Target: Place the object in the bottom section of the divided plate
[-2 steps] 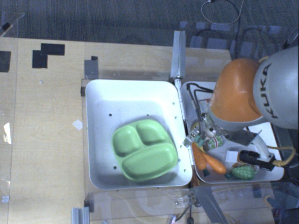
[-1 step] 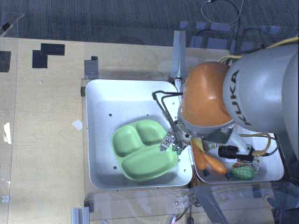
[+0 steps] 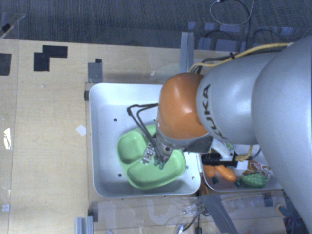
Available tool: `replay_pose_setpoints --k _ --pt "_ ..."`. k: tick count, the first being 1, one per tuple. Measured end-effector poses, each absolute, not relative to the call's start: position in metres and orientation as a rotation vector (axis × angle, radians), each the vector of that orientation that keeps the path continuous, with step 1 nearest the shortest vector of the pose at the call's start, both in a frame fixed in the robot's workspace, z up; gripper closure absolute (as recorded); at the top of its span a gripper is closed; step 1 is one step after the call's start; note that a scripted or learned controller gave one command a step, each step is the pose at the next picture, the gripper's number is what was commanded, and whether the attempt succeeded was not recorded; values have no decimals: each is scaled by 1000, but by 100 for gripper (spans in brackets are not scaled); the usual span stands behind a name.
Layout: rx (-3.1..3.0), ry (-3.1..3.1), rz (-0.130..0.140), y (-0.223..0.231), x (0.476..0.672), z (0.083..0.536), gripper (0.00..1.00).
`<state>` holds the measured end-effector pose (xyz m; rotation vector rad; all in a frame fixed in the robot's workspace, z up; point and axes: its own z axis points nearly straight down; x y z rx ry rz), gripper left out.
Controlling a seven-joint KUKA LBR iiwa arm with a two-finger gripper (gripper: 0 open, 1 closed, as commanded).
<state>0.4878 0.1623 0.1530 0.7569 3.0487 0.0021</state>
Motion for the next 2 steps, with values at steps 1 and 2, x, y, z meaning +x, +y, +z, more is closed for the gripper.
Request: replay_pose_setpoints --k 1,2 --pt "745 3050 3 195 488 188 100" --pt "641 3073 3 223 488 187 100"
